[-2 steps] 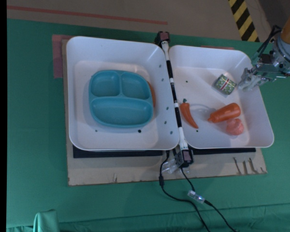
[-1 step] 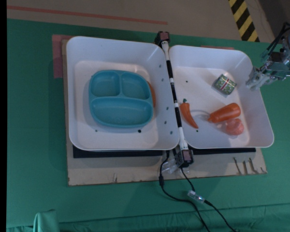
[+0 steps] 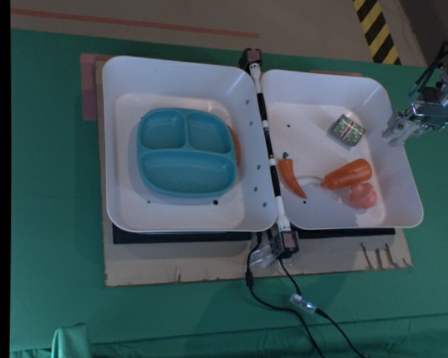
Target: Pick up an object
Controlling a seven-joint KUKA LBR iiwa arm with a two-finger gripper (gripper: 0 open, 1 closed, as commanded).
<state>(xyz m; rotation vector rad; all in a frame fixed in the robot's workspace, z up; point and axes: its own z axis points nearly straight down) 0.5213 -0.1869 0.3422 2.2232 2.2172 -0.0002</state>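
Down at the bottom edge, closest to us, we've got a black cable snaking across the green cloth toward the gap between the bins. Now from the biggest things down: that green cloth covers the bench, and on it sits a sheet of cardboard under both bins. We see the left bin, white and shallow, carrying a teal divided plate with three compartments, lying flat near its middle. Beside it, touching along a black-and-white striped bar, sits the right bin.

Over at the right bin's far right rim we find the gripper, hanging just above the rim, nothing between its fingers that we can make out, and whether they're apart or together we can't tell.

Inside the right bin we've got the pickable items: a large orange carrot lying tilted in the lower half, a pink lumpy piece touching it just below, a smaller orange pepper-like piece near the left wall, and a small green-and-white box up near the gripper, well apart from the carrot.
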